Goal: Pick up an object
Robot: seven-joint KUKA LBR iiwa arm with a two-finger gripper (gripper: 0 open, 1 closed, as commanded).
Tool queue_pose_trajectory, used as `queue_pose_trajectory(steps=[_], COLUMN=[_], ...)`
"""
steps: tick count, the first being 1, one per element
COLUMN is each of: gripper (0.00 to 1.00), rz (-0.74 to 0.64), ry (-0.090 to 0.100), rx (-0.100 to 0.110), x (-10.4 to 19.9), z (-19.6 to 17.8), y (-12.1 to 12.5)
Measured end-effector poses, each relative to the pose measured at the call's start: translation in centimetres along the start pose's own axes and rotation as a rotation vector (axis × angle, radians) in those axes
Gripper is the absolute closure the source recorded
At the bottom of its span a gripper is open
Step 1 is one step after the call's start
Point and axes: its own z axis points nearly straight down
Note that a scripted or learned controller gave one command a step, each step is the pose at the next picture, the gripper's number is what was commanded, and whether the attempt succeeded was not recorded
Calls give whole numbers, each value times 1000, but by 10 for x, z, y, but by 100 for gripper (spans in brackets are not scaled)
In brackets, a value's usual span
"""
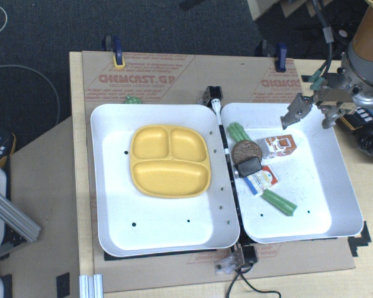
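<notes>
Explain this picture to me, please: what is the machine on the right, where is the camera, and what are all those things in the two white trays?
One camera sits fixed above a workbench and looks down at a slant. The machine reaching in from the right is a robot arm, and at its tip is a gripper with two fingers for pinching things. The fingers are spread apart with nothing between them, and the gripper hangs over the far edge of the right bin.

Two shallow white bins lie side by side. The left bin holds a yellow divided plate. In the right bin lies a small heap: a round brown object with a dark block against it, a green stick behind them, a second green stick nearer the front, and two small printed packets.

The job is to pick up an object. Nothing is held.
</notes>
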Motion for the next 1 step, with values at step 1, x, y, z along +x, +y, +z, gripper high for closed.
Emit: queue_pose_trajectory(steps=[1], gripper=[0], rz=[-1], ry=[-4], rx=[-28], x=[41], z=[-77], y=[-12])
